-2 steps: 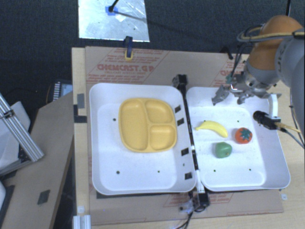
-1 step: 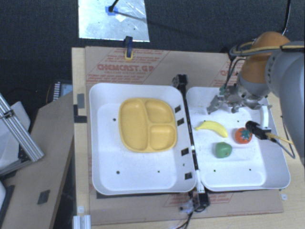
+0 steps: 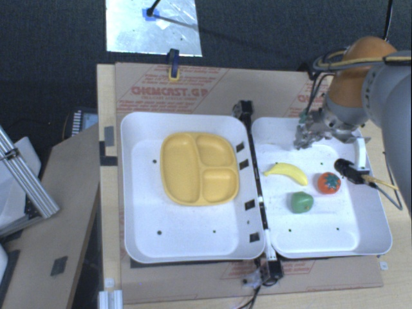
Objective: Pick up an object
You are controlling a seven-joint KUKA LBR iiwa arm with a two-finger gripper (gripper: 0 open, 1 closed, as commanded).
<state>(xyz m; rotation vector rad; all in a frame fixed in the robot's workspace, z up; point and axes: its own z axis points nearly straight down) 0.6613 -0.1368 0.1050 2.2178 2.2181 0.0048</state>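
Dark carpet behind, brown board (image 3: 193, 85) under two shallow white bins set side by side, seen from above at a slant. Silvery sheet (image 3: 153, 18) lying on the carpet past the far edge of the board, with a yellow clamp (image 3: 174, 66) just below it.

Left bin (image 3: 145, 237): a yellow divided tray (image 3: 198, 168), three compartments, flat and near the middle, nothing lying in it.

Right bin (image 3: 322, 237): a yellow banana (image 3: 287, 172) near the left wall, curved, lying flat. Red tomato-like fruit (image 3: 328, 183) to its right, apart from it. Green rounded piece (image 3: 300, 202), perhaps a pepper, below and between the two, close to the banana's tip but seemingly not touching. All three well clear of the bin's near wall.

Grey arm (image 3: 386, 102) with the orange band reaching in from the right, over the far right corner of the right bin. Gripper (image 3: 308, 137) pointing down near the bin's far wall, above and to the right of the banana, apart from all three pieces. Nothing seen between the fingers; width of the claw too blurred and small to tell. Black fitting (image 3: 347, 170) with a white strap just right of the tomato, at the bin's right side.
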